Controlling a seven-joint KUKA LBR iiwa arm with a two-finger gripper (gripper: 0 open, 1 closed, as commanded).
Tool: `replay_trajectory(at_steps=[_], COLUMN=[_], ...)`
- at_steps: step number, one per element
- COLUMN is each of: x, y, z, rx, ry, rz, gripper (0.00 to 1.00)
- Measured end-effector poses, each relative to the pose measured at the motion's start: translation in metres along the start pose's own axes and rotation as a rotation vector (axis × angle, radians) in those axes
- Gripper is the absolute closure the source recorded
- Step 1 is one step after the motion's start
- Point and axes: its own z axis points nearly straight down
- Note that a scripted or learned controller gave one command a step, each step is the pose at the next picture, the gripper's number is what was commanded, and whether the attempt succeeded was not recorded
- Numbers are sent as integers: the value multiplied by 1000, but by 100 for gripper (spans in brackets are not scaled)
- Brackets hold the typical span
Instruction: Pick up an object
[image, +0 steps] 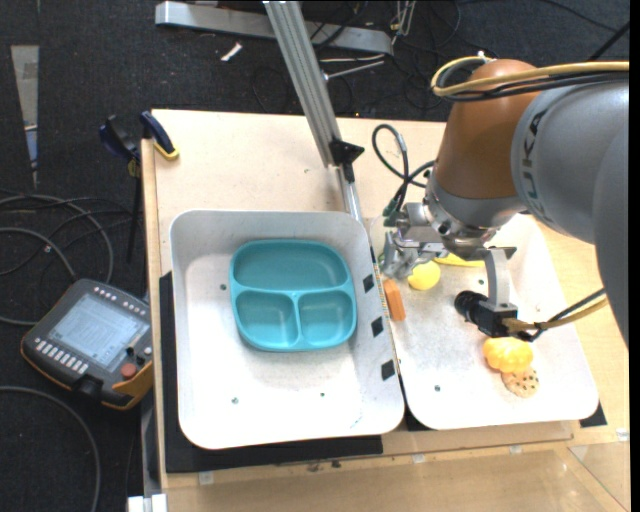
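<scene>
Over the right bin, my gripper hangs just left of a yellow ball; whether it is spread or pinching, I cannot tell. Carrot lies below-left of the ball.

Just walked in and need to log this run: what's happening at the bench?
The arm reaches in over the right bin, its gripper low beside a small yellow piece. An orange stick, another yellow item and a cookie lie in that bin. The left bin holds a teal tray.
</scene>
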Motion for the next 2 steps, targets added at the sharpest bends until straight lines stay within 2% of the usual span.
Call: replay_trajectory(at_steps=[1, 2], x=[39, 92], y=[-23, -52], z=[6, -5], rx=[1, 0], ry=[-1, 0], rz=[1, -1], gripper=[100, 100])
